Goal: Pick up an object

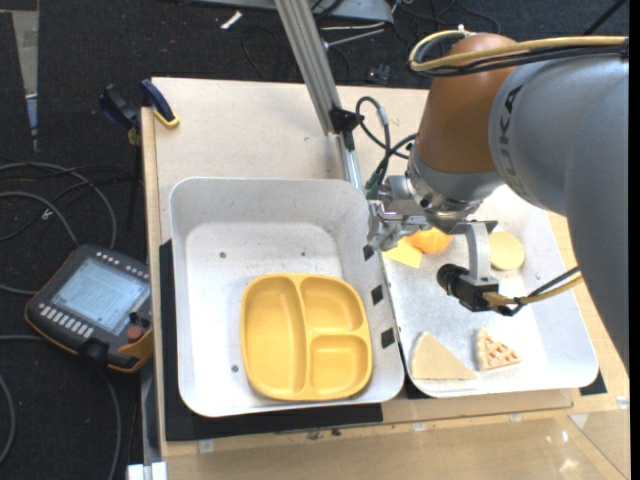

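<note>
The approach step is in hand: the jaws [432,236] hang just above the orange-yellow food pieces [418,247] in the right bin [560,368]; their spread cannot be told. Next comes a straight descent, then closing.

Teach pendant [92,308] on dark floor [60,198], left of frame, screen lit. Black cables [40,183] loop above it. Beige counter [250,128] at center; blue-yellow clamp [158,103] at its upper left corner. Metal pole [312,53] slants from top center down to the counter.
</note>
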Motion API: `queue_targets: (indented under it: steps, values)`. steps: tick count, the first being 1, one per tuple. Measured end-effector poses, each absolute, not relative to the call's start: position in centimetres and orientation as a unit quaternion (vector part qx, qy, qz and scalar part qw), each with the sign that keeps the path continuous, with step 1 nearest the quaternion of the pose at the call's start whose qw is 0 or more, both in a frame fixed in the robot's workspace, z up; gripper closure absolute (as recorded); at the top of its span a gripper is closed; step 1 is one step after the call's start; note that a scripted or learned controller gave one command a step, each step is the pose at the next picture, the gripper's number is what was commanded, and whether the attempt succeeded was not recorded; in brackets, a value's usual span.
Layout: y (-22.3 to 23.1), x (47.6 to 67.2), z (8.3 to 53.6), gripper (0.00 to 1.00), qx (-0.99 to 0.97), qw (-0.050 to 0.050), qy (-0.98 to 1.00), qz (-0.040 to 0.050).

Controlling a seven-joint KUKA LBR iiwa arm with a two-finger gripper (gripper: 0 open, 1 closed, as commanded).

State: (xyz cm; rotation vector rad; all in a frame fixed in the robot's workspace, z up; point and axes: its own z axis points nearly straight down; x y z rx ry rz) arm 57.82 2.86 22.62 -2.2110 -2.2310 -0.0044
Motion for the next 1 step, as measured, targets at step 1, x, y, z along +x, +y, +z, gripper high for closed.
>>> queue_targets:
  steps: [1]
  values:
    - [8.21,58.06,23.92,1.00,-0.704,0.000,-0.710,-0.0015]
